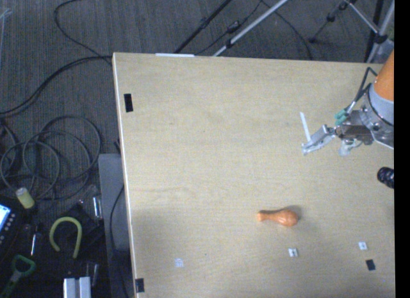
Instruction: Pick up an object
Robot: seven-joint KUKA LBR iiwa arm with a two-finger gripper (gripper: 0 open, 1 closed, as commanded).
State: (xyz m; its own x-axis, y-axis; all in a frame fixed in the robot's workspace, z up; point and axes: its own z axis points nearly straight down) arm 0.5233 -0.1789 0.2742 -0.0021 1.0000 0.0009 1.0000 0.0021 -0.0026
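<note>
At the far left of the frame, dark carpet carries loops of black cable (51, 156), and in the lower left corner lie a green U-shaped piece (66, 231) and a small yellowish cylinder (24, 197). Light stand legs (269, 5) cross the carpet along the top of the frame. From about a third of the way across, the pale wooden bench top (211, 136) takes up the rest of the picture, with a small black mark (128, 102) near its upper left corner. Lower and right of centre, an orange pear-shaped object (280, 217) lies on its side on the bench, its narrow end pointing left and its round end right, touching nothing else. A few small tags (293, 252) sit below it toward the lower right. Above and to the right of the orange object, well apart from it, the gripper (309, 138) reaches in from the right edge, its pale fingers (305, 126) spread apart with nothing between them. Behind it the grey wrist (365, 130) leads to the orange band (386, 79) at the right edge.
</note>
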